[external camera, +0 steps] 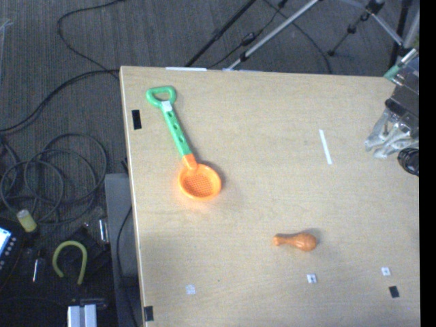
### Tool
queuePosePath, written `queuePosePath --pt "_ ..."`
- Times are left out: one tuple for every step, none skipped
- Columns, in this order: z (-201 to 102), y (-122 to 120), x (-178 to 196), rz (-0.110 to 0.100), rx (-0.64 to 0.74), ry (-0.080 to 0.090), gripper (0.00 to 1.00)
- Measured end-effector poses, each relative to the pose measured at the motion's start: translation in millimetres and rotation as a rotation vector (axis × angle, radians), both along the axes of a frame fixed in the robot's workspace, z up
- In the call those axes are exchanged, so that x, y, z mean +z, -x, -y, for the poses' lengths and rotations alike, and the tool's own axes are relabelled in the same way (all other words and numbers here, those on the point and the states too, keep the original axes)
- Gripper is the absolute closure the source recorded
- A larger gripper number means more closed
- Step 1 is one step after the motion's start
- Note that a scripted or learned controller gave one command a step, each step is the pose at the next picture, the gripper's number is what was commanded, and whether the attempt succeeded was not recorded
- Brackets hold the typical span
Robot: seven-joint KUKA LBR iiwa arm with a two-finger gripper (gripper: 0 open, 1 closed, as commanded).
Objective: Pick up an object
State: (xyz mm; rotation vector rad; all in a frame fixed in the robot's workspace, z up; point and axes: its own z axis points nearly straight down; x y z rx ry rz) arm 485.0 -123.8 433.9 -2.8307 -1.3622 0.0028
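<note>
**Ann:** Strainer spoon (185, 157), green handle and orange bowl, lies at the left of the tan bench top (272, 114), handle pointing up toward the far corner.

**Ben:** And further right, nearer the front edge, sits a small orange drumstick-shaped toy (297, 241). Beyond it, a thin white stick (325, 147).

**Ann:** The gripper (388, 140) hangs at the far right, well apart from all three. Whether its jaws are open or closed, one cannot tell from this angle.

**Ben:** The risk, as I judge it? The spoon lies flat and thin, so fingers may skid off the handle. The rounded toy could roll away under a pinch.

**Ann:** Nothing lies between the gripper and either object. Cables (61, 162) litter the floor at left, off the bench.
</note>
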Motion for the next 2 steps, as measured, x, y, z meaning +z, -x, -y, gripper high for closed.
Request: queuePosePath --pt "-42.6 -58.1 -1.0 -0.002 -0.211 0.0 1.0" --pt "-151.2 -23.2 -0.6 -0.002 -0.335 0.0 1.0"
